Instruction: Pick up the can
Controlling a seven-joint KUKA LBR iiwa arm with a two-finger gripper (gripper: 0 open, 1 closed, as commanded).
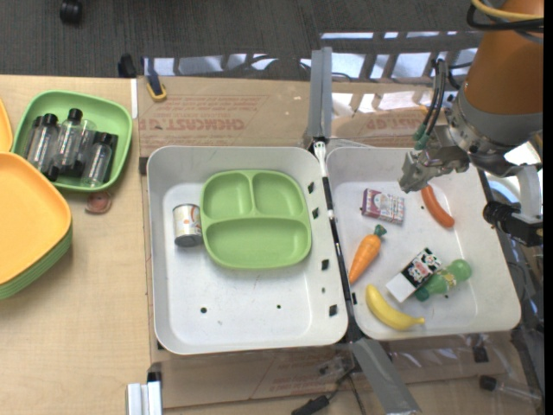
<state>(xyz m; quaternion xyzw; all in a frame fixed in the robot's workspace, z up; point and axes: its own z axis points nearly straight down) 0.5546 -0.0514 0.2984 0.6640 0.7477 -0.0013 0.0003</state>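
At the far left of the worktop [78, 318] lay a stack of orange plates [30, 223], and beyond it a small green tray [117, 124] held several dark-capped bottles [69, 150]. The left bin [173, 318] carried the can [187, 225], lying on its side near the bin's left wall and just beside the left edge of a green divided plate [257, 217]. In the right bin [497, 305] a small red packet [383, 205] lay toward the far side, with a toy carrot [366, 255] nearer, a banana [393, 309] at the near edge, a black-and-white carton [415, 274] touching a green bottle [446, 279], and an orange sausage-shaped toy [437, 207] to the right. The tool [415, 171] hung over the far part of the right bin, well apart from the can; whether it was open or closed could not be told.
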